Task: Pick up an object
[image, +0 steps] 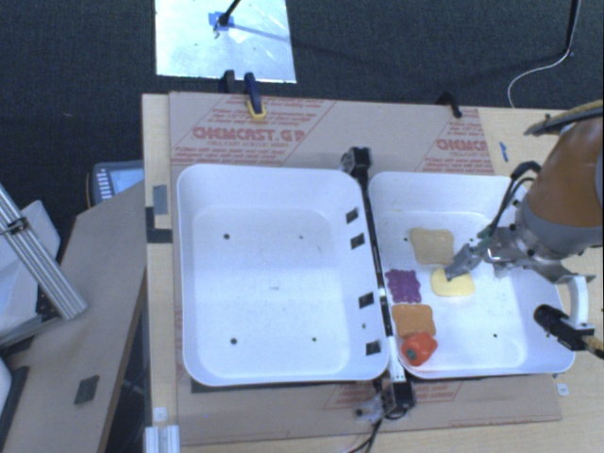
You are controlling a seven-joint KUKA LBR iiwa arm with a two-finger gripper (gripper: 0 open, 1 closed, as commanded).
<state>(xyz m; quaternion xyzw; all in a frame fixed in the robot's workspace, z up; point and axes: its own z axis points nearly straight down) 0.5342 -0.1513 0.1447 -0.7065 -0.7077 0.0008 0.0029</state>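
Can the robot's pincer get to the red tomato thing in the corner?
Probably yes. The pincer sits over the yellow piece, and the red piece lies uncovered nearby, though the bin's wall and the orange piece crowd it.

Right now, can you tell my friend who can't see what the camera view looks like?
The robot's tool reaches from the right into the right white bin, just over a round yellow piece. Nearby lie a tan slice, a purple cluster, an orange block and a red piece. The left white bin sits beside it.
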